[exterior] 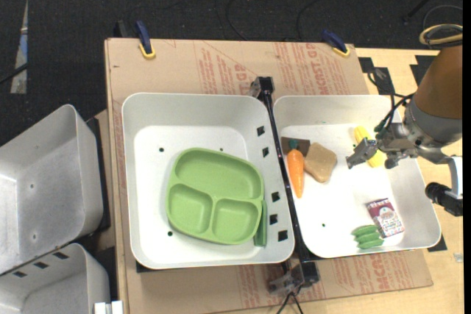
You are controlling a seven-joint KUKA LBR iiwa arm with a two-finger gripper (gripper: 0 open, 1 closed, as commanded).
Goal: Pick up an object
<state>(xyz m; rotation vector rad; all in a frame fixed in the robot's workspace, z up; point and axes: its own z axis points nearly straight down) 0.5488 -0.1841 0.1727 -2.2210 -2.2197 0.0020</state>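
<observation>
Presently the dark two-finger gripper (366, 155) hovers beside a small yellow plastic piece (362, 134) in the right white bin (421, 180); finger spread unreadable; it may nudge it aside.

Floor: dark speckled carpet (66, 4) lying under loose black cables (243, 7) | Bench: brown cardboard-topped board (213, 66) sitting held by blue-and-yellow clamps (144, 39) | Left edge: spare white plastic bins (44, 173) resting, stacked.
</observation>
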